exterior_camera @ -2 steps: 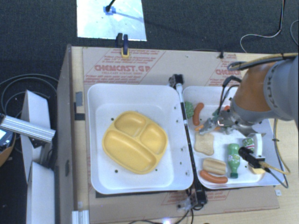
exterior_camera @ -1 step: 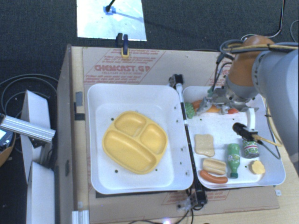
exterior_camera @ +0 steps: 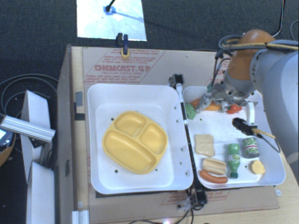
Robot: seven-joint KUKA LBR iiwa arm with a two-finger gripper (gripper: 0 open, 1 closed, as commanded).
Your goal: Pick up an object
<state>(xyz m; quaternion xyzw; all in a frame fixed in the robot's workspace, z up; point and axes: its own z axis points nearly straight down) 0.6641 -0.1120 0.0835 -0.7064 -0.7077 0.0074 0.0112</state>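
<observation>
Hovering low over the right bin's (exterior_camera: 280, 171) far end, the gripper (exterior_camera: 216, 101) sits directly above an orange toy piece (exterior_camera: 211, 107) — just beneath its tips; finger spread cannot be told.

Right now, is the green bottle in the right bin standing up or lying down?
Lying down. The green bottle rests on its side on the right bin floor, between the hot dog and the small can.
</observation>
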